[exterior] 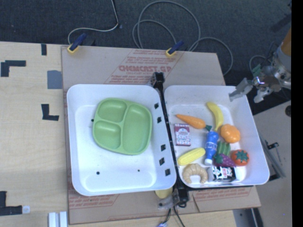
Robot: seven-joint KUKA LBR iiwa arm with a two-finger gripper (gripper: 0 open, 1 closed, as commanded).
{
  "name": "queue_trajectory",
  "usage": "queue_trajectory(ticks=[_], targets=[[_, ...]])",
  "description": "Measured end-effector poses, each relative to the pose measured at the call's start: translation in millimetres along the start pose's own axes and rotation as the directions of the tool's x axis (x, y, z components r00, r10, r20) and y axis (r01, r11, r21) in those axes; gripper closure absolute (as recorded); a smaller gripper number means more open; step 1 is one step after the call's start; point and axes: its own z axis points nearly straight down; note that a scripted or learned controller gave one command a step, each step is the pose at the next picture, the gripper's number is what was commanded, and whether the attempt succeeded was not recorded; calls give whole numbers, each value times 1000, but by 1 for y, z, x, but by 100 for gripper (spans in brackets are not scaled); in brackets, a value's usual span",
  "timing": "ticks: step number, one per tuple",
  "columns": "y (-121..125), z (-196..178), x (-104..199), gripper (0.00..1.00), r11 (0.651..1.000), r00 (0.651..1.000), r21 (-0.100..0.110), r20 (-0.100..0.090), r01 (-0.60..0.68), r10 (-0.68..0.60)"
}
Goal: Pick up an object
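Grey gripper: fingers spread, holding nothing, above right bin rim at 2 o'clock
Arm: cut off by the frame edge
Banana: long axis 11-to-5 o'clock
Carrot: tip toward 9 o'clock
Grapes: partly hidden

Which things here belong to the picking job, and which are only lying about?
Job: hand, carrot, banana, orange, blue bottle, corn cob, croissant, strawberry.
Lying about: green divided plate, yellow clamps, cables.
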Motion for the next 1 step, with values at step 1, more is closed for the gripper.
queue_trajectory(ticks=[1], targets=[[30, 111, -9, 0, 1000, 1000, 10, -3, 1, -1]])
